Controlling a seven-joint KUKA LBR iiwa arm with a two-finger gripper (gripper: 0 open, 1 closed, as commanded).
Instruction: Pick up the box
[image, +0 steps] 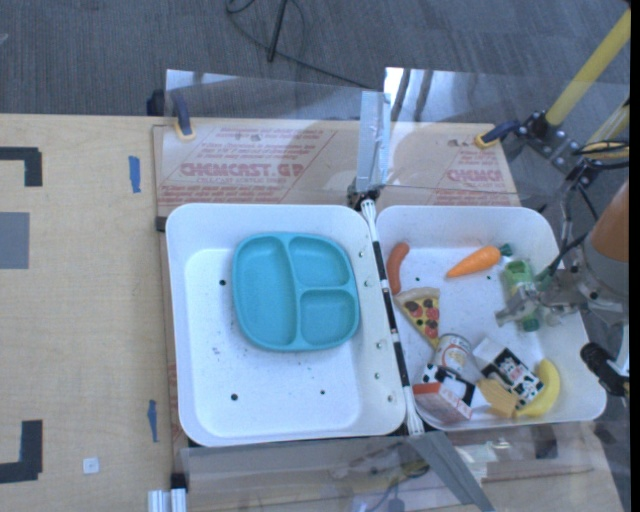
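A small white box (512, 369) with black and red print lies in the right bin (440, 222), near its front right corner, leaning against a banana (540, 392). My gripper (524, 306) hangs over the right side of that bin, a little behind the box and apart from it. It sits just in front of a green item (517, 272). The arm's grey wrist enters from the right edge.
The right bin also holds a carrot (473, 261), a sausage (397, 266), a pizza slice (421, 312), a small can (452, 354) and a red and white carton (447, 389). A teal divided plate (296, 291) lies in the left bin (200, 400).
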